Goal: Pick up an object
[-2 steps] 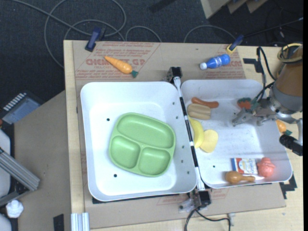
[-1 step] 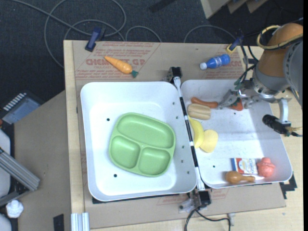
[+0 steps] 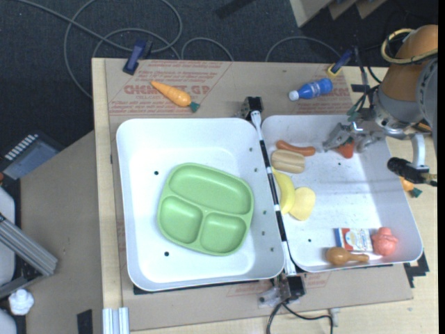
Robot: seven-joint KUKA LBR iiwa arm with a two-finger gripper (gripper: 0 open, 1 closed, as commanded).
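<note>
**Arm Hangs Over Toy Food in Right Bin**

A cardboard-topped bench (image 3: 229, 82) on dark carpet bears two white bins. The left bin (image 3: 139, 145) holds one green divided tray (image 3: 205, 207). The right bin (image 3: 389, 200) holds a hot dog (image 3: 290, 155) at ten o'clock, one yellow banana-like piece (image 3: 293, 197) at nine, and a carton (image 3: 356, 239), pear (image 3: 342, 256) and pink toy (image 3: 384, 242) at five. The gripper (image 3: 345, 139) hangs at twelve, fingers apparently spread with nothing between them, though the view is small. The hot dog, nearest, likely handles light, rigid and smooth; gripping across its narrow middle seems safest. Outside: one carrot (image 3: 174, 93), one bottle (image 3: 313, 89).
</note>
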